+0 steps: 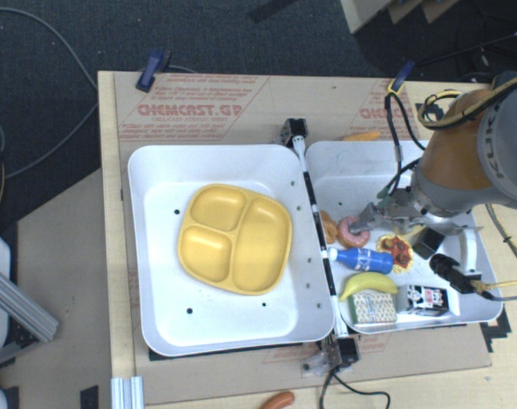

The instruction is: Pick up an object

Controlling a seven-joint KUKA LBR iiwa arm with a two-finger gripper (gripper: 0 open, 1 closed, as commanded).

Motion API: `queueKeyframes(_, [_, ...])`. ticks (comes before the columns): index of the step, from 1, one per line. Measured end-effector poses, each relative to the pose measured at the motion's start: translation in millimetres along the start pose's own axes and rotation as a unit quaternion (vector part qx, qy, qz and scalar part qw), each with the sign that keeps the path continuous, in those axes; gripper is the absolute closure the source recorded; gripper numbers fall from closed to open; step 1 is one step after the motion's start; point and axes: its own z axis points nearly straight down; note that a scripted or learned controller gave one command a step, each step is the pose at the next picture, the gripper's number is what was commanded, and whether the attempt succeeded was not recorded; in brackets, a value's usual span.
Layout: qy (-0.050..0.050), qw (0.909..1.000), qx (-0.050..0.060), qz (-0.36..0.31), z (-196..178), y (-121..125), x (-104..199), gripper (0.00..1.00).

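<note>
Camera view: we look down at a slant on a bench (198, 109) covered with brown protective paper, bearing two shallow white bins side by side. In the left bin (152, 186) we find a yellow plate (234, 239) with three compartments, lying flat near the middle. The right bin (343, 164) holds a cluster of small items in its near half. We note a pink ring-shaped doughnut (354, 228), a blue bottle (360, 259) lying on its side just below the doughnut, a yellow banana (366, 283) touching the bottle's near side, and a speckled sponge block (374, 308) just below the banana. To the right of the sponge lies a small black-and-white carton (428, 298). A red-and-yellow toy (398, 250) sits just beside the bottle's cap end, and an orange piece (328, 226) lies against the bin's left wall.

The grey arm (475, 156) with its orange band reaches in from the right, over the right bin. The gripper (379, 218) hangs low above the items, its tip just beside the doughnut. We cannot tell from this angle how the gripper is set, nor whether it touches the doughnut. We see no item lifted clear of the bin floor.
</note>
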Motion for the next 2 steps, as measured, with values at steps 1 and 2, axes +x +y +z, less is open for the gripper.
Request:
queueKeyframes(1, [-0.002, 1.0000, -0.001, 0.000, 0, 70, -70, 0.00])
queueKeyframes(2, [-0.001, 1.0000, -0.002, 0.000, 0, 57, 35, 0.00])
